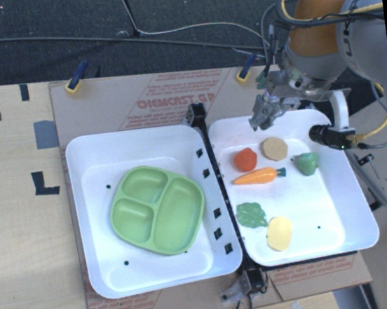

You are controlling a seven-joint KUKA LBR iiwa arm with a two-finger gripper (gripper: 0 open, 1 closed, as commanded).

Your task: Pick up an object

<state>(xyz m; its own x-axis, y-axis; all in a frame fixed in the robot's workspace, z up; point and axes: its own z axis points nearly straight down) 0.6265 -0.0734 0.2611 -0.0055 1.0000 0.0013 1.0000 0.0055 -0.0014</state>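
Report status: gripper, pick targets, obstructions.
Gripper above right bin's far edge, holding nothing. Tomato, carrot, potato untouched nearby. Path unobstructed.

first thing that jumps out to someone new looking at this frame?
Probably the bright lime-green plastic divided plate, lying alone in the left shallow white bin. Next, the cluster of toy food in the right shallow white bin: a red tomato, an orange carrot, a tan round piece, a green pepper-like piece, a leafy green and a yellow piece. The arm's two-finger gripper hangs over that bin's far edge.
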